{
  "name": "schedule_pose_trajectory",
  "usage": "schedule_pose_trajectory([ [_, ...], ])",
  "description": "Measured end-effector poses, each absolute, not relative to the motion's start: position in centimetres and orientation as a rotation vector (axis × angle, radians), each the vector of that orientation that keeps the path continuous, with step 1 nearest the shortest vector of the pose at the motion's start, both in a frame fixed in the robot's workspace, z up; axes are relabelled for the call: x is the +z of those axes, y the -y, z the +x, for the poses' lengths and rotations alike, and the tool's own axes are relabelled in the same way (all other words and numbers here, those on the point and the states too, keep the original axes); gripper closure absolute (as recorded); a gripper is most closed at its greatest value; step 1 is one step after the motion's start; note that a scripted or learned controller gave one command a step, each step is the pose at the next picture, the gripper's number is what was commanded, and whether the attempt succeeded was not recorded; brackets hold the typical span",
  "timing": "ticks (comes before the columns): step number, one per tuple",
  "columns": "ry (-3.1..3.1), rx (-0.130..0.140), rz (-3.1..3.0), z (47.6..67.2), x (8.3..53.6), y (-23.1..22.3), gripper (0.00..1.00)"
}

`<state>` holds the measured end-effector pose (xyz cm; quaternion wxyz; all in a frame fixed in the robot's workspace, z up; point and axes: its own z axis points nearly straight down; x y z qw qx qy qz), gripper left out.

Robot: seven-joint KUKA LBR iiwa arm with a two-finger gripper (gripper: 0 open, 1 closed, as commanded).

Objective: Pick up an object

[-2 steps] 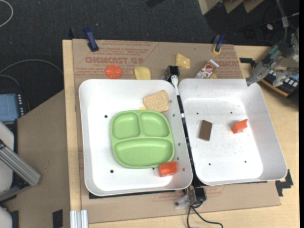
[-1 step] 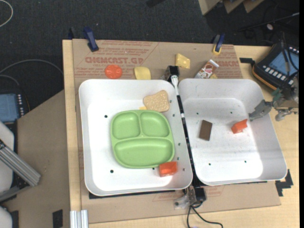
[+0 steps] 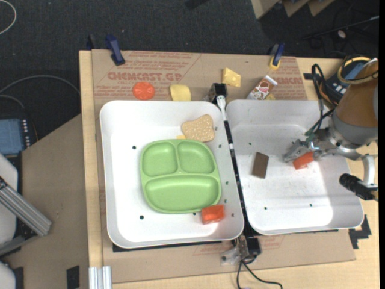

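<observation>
The gripper [image 3: 302, 154] hangs low over the right bin [image 3: 283, 218], its fingers pinching a small orange block [image 3: 304, 160]. A brown block [image 3: 260, 165] lies just left; a green tray [image 3: 179, 176] fills the left bin [image 3: 117, 179].

Probably a robotics lab: clamped cardboard bench [image 3: 150, 71], loose cables [image 3: 252, 273] (dark carpet around).

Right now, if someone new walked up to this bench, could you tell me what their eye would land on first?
Most likely the bright green three-compartment plastic plate in the middle of the left white bin, with a tan biscuit-shaped piece at its upper right edge and a small orange block at its lower right. In the right white bin, the grey arm's gripper sits over a small orange-red object, beside a dark brown rectangular block.
</observation>
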<state>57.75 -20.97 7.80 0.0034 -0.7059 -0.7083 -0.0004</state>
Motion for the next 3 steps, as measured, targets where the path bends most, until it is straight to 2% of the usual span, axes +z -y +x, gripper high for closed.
schedule_pose_trajectory([
  [1,2.225,-0.003,-2.223,57.8,9.6,21.2,1.00],
  [2,2.226,-0.003,-2.208,59.1,8.4,12.9,1.00],
  [3,2.233,-0.013,-2.219,55.6,20.4,7.5,1.00],
])
